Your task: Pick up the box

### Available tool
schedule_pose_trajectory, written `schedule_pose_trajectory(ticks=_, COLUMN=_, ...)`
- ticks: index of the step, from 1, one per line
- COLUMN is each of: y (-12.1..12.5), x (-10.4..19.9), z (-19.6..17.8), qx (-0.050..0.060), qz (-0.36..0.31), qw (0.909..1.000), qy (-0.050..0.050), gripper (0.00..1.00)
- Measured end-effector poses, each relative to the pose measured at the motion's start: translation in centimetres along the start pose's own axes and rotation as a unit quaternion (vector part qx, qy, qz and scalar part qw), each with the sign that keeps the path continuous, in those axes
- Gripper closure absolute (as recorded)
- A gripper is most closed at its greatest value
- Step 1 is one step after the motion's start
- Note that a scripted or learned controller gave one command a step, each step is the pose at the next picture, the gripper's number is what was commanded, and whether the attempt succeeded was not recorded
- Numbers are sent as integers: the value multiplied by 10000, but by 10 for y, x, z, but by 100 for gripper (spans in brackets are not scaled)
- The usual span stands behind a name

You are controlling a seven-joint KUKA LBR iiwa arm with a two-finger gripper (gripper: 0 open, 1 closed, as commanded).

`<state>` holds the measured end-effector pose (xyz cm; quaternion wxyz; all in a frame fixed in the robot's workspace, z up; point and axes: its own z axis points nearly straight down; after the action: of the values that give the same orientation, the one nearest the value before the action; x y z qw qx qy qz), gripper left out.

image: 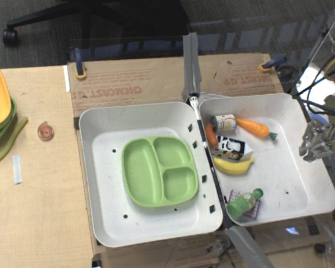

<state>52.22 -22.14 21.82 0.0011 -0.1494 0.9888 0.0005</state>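
Hovering at the right bin's (pixel 281 100) outer rim, my gripper (pixel 318 142) sits well apart from the box (pixel 231 146).

From the overhead camera I see the box wedged against the divider, between the can (pixel 223 122) and the banana (pixel 234 165), carrot (pixel 254 127) nearby; that crowding probably makes it awkward to reach. The gripper carries nothing, and I cannot tell how wide it stands.

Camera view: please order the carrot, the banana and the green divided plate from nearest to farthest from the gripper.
The gripper is at the right bin's right edge.
1. Carrot: upper part of the right bin, nearest.
2. Banana: right bin, toward its left side, by the divider.
3. Green divided plate: middle of the left bin, farthest.
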Motion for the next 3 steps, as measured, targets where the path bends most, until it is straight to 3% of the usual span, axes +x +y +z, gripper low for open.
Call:
schedule_pose_trajectory(ticks=1, y=10, x=34, z=-50, qx=11, qz=-801, qw=9968, qy=-15, gripper=100)
schedule_pose_trajectory(ticks=2, y=11, x=31, z=13, qx=-8, qz=-1873, qw=9823, qy=4, gripper=100)
schedule_pose_trajectory(ticks=3, y=11, x=35, z=-8, qx=5, qz=-4065, qw=9136, qy=-14, gripper=100)
